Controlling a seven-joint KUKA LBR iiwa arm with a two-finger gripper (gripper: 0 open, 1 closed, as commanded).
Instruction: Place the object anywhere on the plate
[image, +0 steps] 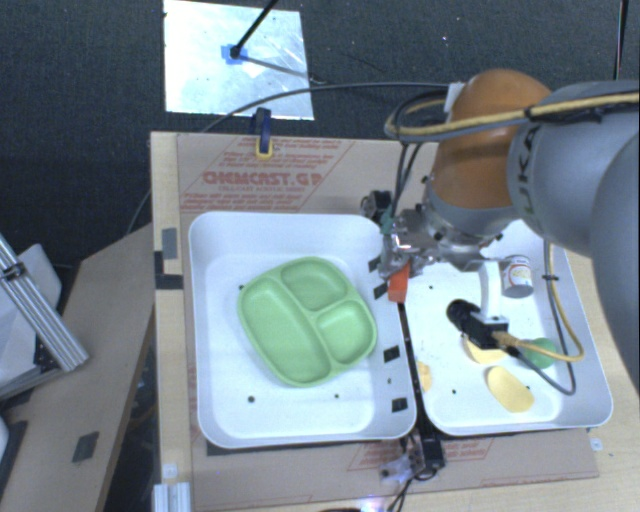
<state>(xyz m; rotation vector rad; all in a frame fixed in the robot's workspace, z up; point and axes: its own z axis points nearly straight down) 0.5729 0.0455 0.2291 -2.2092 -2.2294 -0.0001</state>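
Observation:
A light green plate (305, 320) with three compartments lies in the left bin (215, 400). My gripper (397, 268) hangs over the divide between the two bins, just right of the plate's upper right rim. A small orange object (398, 288) sticks out below the gripper, held between its fingers. The plate has nothing on it.
In the right bin (590, 400) lie a small can (517, 275), two pale yellow pieces (509, 390) (484, 351), a green piece (541, 350) and a small yellowish bit (425, 377). The arm's bulk covers the right bin's back part.

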